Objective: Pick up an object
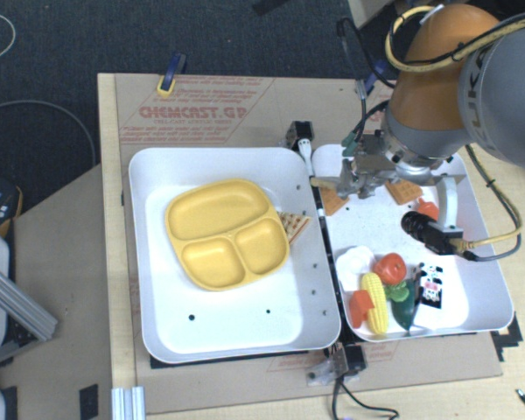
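- Brown board (pixel 201 103) under both bins: red print along its far edge reads "CHEMCAST GP"; the smaller lines beneath it are too faint to read.
- Grey arm with an orange band (pixel 437 68): reaches in over the far right corner of the right bin.
- Left shallow white plastic bin (pixel 227 322): carries the plate and one small piece.
- Right shallow white plastic bin (pixel 481 278): carries the toy foods, any of which would serve the task.
- Yellow three-compartment plastic plate (pixel 226 233): lies flat in the far half of the left bin.
- Gripper (pixel 360 185): low over the far left corner of the right bin; whether it is spread or pressed together cannot be told.
- Yellow toy corn cob (pixel 377 303): near left corner of the right bin, just beside the red toy tomato (pixel 390 269).
- Flat orange toy cracker (pixel 404 192): towards the far edge of the right bin, just beside the gripper.
- Flat brown toy piece (pixel 332 202): against the left edge of the right bin, beside the gripper; judged the likeliest target.
- Tan waffle-patterned toy piece (pixel 294 225): at the right edge of the left bin, touching the plate.
- Progress: judged the approach stage. Every object lies in a bin; grasp and lift remain.
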